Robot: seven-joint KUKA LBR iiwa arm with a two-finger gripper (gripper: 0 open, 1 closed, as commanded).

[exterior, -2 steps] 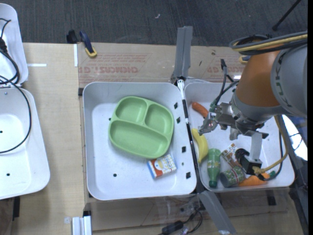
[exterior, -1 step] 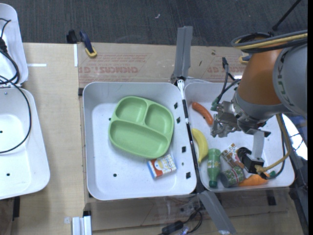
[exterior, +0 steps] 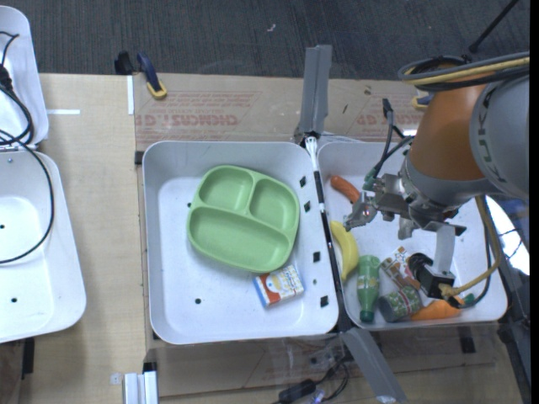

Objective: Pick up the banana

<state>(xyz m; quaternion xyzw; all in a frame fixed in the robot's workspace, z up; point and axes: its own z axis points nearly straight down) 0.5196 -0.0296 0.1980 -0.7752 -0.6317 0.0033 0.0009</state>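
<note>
Fingers' state impossible to tell; best to bring gripper (exterior: 360, 215) down over banana (exterior: 344, 248) lying by bin wall (exterior: 330, 225), clear of green bottle (exterior: 367, 287).

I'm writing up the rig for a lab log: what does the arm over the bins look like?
The arm is a thick rounded grey shell with a broad orange band above the wrist. Yellow and black cables loop over its top, and thinner black wires run down to the dark metal gripper.

You've got 2 bins (exterior: 160, 225), 1 plate (exterior: 244, 217), 1 banana (exterior: 344, 249), 1 bottle (exterior: 368, 288), 1 carton (exterior: 279, 286), 2 carrots (exterior: 344, 188).
</note>
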